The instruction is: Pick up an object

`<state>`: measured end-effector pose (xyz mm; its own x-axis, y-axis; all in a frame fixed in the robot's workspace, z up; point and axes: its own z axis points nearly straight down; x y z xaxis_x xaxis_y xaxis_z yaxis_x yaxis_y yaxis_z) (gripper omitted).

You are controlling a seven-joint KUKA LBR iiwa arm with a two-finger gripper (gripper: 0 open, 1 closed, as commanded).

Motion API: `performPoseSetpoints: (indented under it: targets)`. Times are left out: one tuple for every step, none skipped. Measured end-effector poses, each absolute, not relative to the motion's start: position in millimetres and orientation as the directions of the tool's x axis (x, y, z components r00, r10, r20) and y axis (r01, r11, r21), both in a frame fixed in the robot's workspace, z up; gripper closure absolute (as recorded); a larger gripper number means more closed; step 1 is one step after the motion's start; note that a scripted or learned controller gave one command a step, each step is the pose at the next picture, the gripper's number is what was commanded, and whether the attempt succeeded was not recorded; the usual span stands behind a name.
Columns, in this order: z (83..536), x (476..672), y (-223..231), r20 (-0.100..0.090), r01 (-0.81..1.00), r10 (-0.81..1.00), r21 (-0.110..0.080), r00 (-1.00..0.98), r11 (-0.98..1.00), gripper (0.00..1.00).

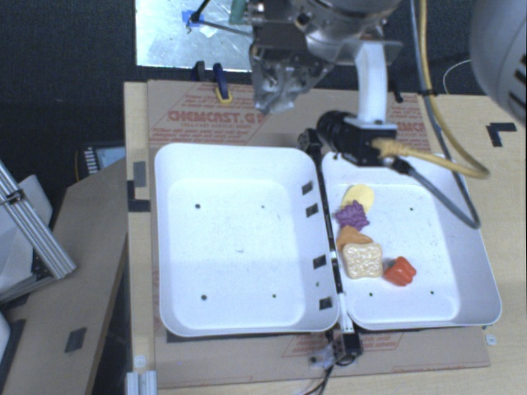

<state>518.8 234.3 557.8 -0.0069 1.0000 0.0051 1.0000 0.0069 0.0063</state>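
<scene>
Camera view: gripper, finger state indiscernible, hangs at upper centre; it should descend vertically over one isolated item, e.g. red piece, lower right bin.

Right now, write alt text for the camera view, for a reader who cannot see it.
Two shallow white bins sit side by side; the right bin holds a cluster of small items: a yellow piece, a purple piece, a beige cracker-like block and a red piece. The arm's end effector hangs above the bench behind the left bin.
</scene>
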Motion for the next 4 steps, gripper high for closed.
performPoseSetpoints:
  targets:
    - [557.4, 518.8, 234.1, 0.005, 1.0, 1.0, 0.006, -0.007, 0.007, 0.0]
    - [569.1, 518.9, 234.4, 0.007, 1.0, 1.0, 0.008, -0.008, 0.008, 1.0]
    - [568.6, 518.9, 234.4, 0.007, 1.0, 1.0, 0.008, -0.008, 0.008, 0.0]
    - [568.6, 518.9, 234.4, 0.007, 1.0, 1.0, 0.008, -0.008, 0.008, 0.0]
